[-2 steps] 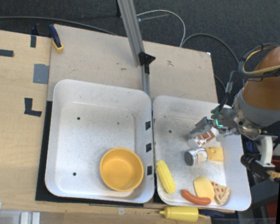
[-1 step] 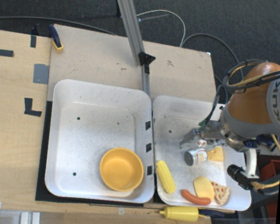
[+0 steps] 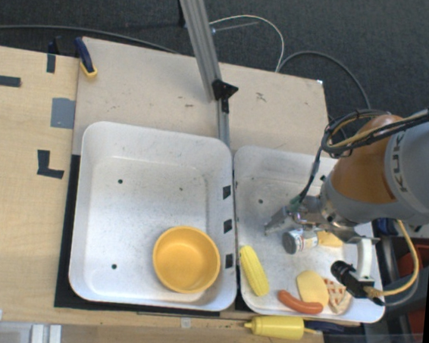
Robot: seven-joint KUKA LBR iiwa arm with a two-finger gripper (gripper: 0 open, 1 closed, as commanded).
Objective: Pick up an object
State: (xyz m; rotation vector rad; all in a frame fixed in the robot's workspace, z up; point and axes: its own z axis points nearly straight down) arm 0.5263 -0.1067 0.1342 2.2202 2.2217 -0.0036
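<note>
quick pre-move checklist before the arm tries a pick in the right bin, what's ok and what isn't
1. Pincer is over the right bin: ok.
2. Nothing seen between its fingers: ok, no object shows there.
3. Whether the pincer is open: cannot tell, the wrist hides much of it.
4. Target in reach: ok, the corn cob lies close below the pincer, alone by the bin's left wall.
5. Clutter near other picks: not ok, the sausage, yellow piece and pizza slice crowd together in the near corner.
6. Left bin stays out of the way: ok, the yellow bowl sits there apart from the arm.
</note>
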